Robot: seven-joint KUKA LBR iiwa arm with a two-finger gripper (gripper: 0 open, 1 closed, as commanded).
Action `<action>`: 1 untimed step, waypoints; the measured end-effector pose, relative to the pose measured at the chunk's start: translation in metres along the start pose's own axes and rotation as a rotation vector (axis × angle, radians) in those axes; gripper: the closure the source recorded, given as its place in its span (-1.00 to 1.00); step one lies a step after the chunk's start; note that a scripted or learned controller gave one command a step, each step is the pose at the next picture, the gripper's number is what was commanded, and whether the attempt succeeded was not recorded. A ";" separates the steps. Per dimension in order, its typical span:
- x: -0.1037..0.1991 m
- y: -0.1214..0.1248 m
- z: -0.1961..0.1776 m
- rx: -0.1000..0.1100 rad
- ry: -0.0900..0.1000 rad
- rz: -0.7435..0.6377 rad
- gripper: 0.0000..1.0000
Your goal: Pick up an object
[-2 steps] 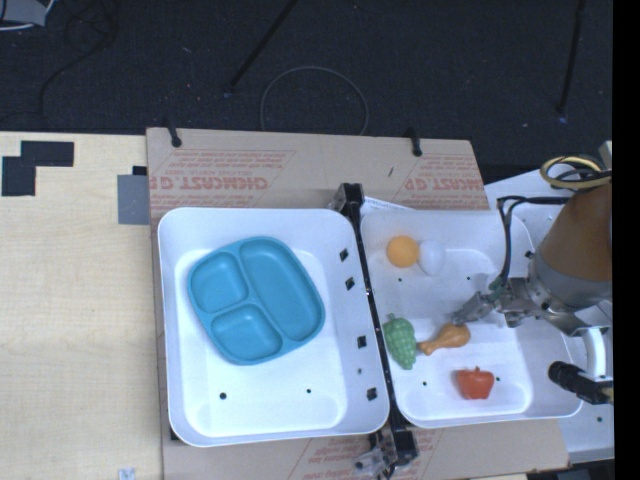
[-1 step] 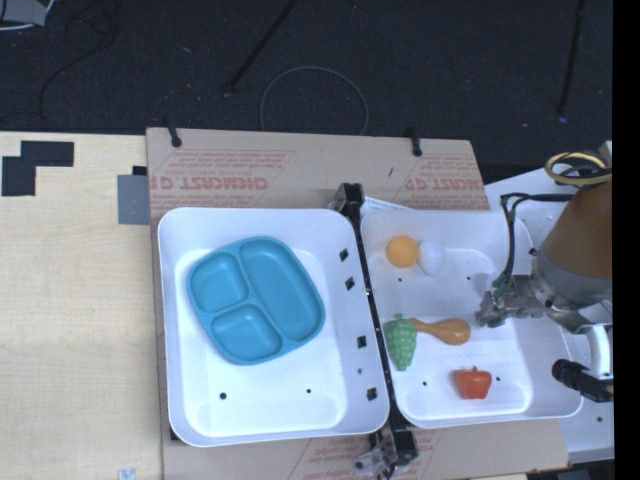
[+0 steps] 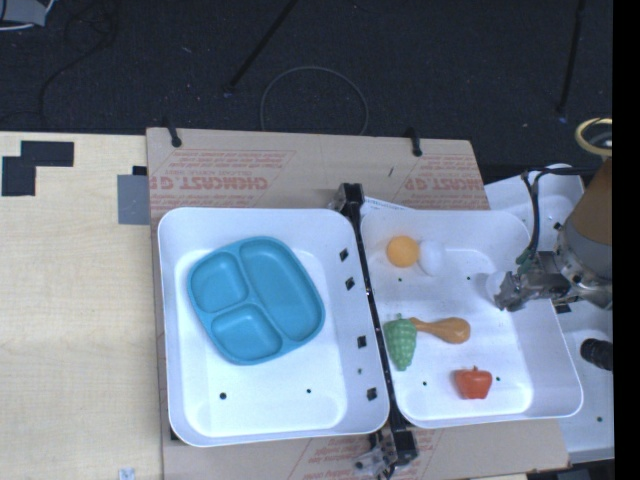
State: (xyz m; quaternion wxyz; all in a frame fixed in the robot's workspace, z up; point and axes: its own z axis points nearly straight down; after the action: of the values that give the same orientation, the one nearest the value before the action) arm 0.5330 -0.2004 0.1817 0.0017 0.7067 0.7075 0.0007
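Down at the bottom edge, closest to the camera, sits the front rim of the two white bins, so that's the starting point. Right bin (image 3: 505,408) has four loose things in it: one red pepper toy (image 3: 473,382) near the front rim, one green bumpy piece (image 3: 401,343) right against the divider wall, one tan drumstick-shaped piece (image 3: 443,329) touching the green one and pointing right, and one orange ball (image 3: 402,251) farther back with a small white ball (image 3: 431,258) just beside it. Ok, that's five. Left bin (image 3: 200,408) holds just one item, a blue divided plate (image 3: 257,298) with three compartments, sitting toward the back-left with bare white floor along the front and right side.

Pincer (image 3: 508,293) hangs over the right edge of the right bin, well apart from every toy, and nothing is between its fingers; whether they're spread or closed can't be told from this angle. Plenty of bare floor lies between it and the drumstick. One cardboard sheet (image 3: 310,168) lies under both bins on the wooden desk (image 3: 70,318).
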 end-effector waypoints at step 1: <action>-0.001 0.001 -0.042 0.001 0.000 0.000 1.00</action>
State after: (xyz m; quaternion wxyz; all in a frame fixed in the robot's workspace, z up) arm 0.5339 -0.2013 0.2236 0.0012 0.7066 0.7076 0.0005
